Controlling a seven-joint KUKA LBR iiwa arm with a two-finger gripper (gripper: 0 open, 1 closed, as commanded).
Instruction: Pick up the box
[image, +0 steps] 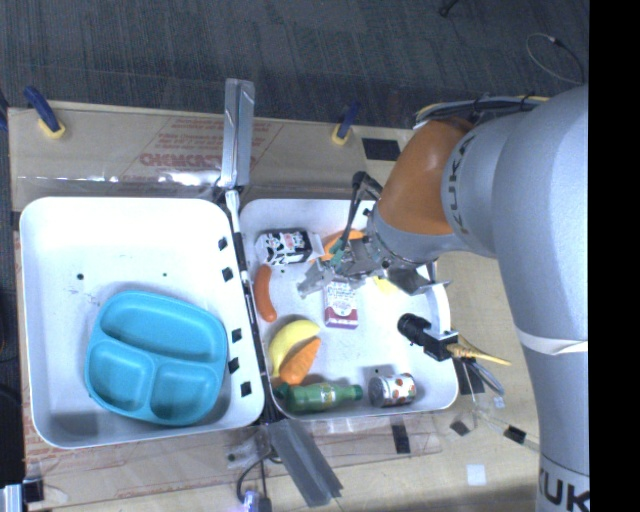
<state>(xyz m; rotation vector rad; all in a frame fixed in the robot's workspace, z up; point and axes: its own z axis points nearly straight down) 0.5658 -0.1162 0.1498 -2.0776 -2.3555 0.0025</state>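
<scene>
The grey arm (520, 220) with its orange band reaches in from the right over the right bin (440, 400). The left bin (50, 250) holds a blue divided tray (155, 358) lying low in it. Both bins sit side by side on the desk (120, 145).

In the right bin, the jaws (338, 275) hang over the middle, just above the box (341, 303), a small red and white carton lying flat on the bin floor. Whether the jaws are parted or closed cannot be told, since the wrist hides them.

Near the bin's left wall lie a yellow banana (285, 338) and, touching it, an orange carrot (301, 360). A green bottle (318, 396) lies along the front wall, with a small can (392, 388) beside it. A sausage (265, 292) lies by the left wall, a black and white carton (283, 246) behind it.
</scene>
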